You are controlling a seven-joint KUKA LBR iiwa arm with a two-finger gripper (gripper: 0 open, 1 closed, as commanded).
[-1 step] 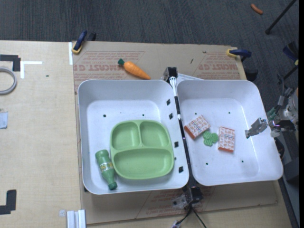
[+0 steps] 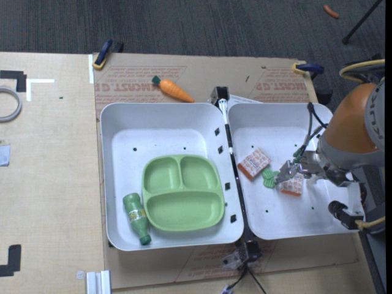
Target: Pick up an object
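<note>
Camera view, from above: gripper [image 2: 285,175] low in the right bin [image 2: 278,220], among a small green object [image 2: 269,179], an orange-and-white packet [image 2: 292,187] and a second packet [image 2: 253,163]; whether it is spread or pinching cannot be told. Left bin [image 2: 116,158] holds a green divided plate [image 2: 182,193] and green bottle [image 2: 136,217]; a toy carrot [image 2: 173,89] lies on the cardboard behind
</note>
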